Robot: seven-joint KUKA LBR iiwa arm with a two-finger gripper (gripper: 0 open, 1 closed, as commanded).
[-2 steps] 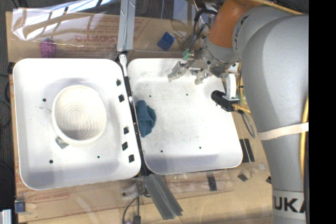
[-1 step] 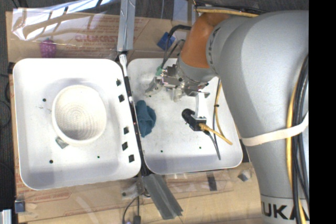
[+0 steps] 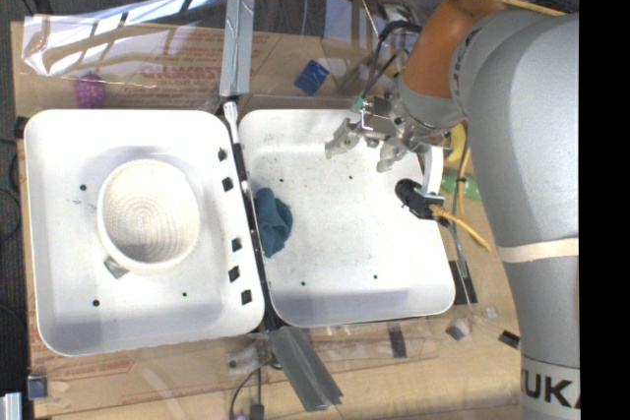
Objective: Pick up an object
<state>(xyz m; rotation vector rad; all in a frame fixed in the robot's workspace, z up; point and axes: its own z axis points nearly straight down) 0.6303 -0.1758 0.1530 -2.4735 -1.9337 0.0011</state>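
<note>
— While the grey arm [image 3: 522, 113] reaches in from the right, where is its gripper?
— Its gripper [image 3: 366, 145] hangs over the far part of the right bin [image 3: 345, 256], close to that bin's back wall.
— How far open is it?
— Wide. Its 2 fingers [image 3: 341, 143] are splayed well apart, 1 toward the middle of the bin and 1 toward the arm. Bare white floor shows between them, so the hand is released and grips nothing.
— Do the tips touch the floor?
— From this slant I cannot tell whether they meet it or hang above it.
— What is there to pick up?
— In the same bin, a crumpled blue cloth [image 3: 272, 221] lies against the left wall, just beside the divide between the 2 bins and well apart from the fingers. In the left bin [image 3: 59, 310], a pale round bowl [image 3: 148, 210] with ringed ribs sits near the middle. I cannot tell whether it lies mouth up or mouth down. A small grey piece [image 3: 115, 268] touches its near left edge.
— Anything outside the bins?
— On the brown cardboard [image 3: 177, 74] behind them, a small purple thing [image 3: 91, 91] sits beyond the left bin and a small blue thing [image 3: 313, 77] beyond the right bin.
</note>
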